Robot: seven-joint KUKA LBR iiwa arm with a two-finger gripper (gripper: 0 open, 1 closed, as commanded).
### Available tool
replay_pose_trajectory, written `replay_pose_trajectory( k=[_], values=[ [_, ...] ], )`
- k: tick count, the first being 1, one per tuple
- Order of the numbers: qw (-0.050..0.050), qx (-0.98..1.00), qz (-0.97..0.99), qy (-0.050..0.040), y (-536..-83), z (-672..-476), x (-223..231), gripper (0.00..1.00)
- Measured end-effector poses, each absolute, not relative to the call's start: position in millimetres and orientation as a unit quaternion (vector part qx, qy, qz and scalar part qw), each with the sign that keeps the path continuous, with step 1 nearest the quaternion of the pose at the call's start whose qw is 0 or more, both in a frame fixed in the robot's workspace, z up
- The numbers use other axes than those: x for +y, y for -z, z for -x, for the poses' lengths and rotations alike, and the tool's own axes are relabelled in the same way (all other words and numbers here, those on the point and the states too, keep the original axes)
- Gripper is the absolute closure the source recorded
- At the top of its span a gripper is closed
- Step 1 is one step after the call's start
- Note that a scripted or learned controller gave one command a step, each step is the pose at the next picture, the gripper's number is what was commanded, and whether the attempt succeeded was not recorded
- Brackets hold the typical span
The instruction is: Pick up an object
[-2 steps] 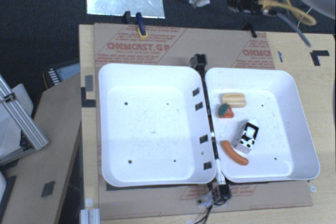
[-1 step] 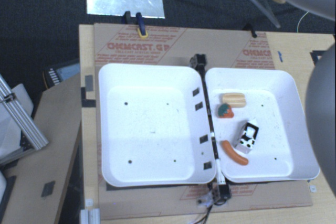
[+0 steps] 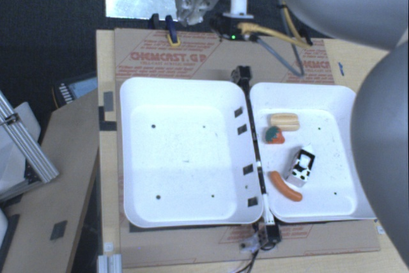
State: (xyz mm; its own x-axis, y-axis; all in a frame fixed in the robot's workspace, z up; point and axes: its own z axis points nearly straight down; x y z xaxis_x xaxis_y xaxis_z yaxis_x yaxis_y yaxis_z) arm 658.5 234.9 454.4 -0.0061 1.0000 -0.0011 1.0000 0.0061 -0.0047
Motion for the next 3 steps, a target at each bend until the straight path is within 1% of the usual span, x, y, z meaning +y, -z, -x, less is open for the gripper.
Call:
replay_pose_trajectory(
  k=[1,2,3],
  values=[
    [-0.001,-0.71,0.704,0.0035,-540.2,-608.1,234.6,1.0],
    [0.003,-0.706,0.708,-0.0058,-440.0,-519.4,180.1,1.0],
    [-0.003,-0.707,0.708,0.0039,-522.6,-559.5,150.7,1.0]
  ],
)
